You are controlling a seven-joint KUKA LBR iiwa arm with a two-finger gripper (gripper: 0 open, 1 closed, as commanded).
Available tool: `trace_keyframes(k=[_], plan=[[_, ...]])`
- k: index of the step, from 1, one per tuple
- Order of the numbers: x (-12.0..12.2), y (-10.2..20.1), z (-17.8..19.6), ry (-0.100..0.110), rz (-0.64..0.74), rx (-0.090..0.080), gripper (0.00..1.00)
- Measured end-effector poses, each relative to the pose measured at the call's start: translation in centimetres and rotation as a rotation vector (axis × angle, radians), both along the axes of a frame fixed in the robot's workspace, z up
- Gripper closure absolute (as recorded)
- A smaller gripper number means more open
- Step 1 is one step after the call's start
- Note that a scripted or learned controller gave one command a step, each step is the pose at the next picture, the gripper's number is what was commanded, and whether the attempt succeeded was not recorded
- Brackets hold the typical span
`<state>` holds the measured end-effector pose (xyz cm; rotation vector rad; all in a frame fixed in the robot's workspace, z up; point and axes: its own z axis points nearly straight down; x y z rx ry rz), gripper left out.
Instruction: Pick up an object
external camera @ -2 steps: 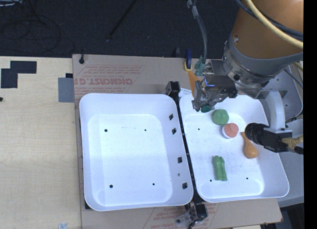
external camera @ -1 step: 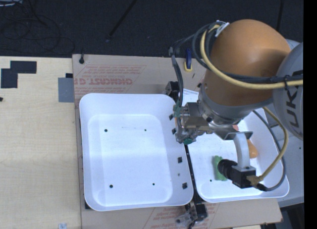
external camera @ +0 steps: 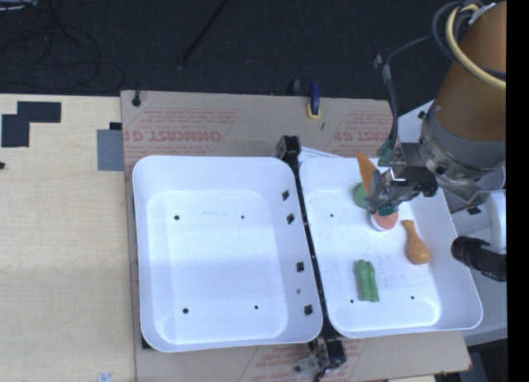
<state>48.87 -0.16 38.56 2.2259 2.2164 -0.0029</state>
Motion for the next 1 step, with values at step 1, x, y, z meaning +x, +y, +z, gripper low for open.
trace_keyframes(k=[1], plan=[[-0.51,4.80,-9.90,0.010,0.007,0.002,1.00]])
